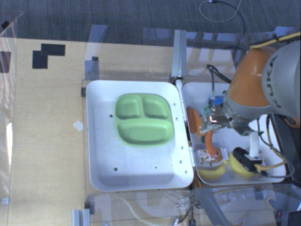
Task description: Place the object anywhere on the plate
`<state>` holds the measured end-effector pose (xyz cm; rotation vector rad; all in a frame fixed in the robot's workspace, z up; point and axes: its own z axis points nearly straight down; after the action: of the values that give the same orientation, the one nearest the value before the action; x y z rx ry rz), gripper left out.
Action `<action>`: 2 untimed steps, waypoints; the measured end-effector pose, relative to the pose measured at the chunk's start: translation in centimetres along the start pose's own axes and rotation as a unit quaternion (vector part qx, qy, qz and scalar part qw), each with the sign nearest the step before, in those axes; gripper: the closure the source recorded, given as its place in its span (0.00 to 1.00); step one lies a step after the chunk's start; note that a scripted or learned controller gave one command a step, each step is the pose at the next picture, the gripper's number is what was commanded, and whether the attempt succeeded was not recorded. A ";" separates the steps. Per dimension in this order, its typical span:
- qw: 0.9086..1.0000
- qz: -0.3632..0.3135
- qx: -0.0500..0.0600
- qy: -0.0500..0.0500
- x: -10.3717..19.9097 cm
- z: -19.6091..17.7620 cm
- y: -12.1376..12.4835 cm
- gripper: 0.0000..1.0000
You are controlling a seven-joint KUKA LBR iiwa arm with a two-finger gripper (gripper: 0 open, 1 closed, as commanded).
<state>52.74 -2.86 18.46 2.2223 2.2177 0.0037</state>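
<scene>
well, the green plate (143,119) sits in the left bin (101,168), three sections facing up. right of the plate, past the divider, the right bin (195,91) holds an orange carrot (193,119) along its near wall, a second orange piece (210,145) lower down, a small printed packet (208,156) and two yellow bananas (211,172). the gripper (214,121) hangs just beside the carrot; whether its jaws are apart or together, i cannot tell.
</scene>
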 end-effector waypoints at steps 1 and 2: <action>0.977 -0.212 -0.001 0.000 6.8 0.0 6.8 1.00; 0.977 -0.212 -0.001 0.000 6.8 0.0 6.8 0.00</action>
<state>59.56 3.95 18.51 1.7001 2.6365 0.0053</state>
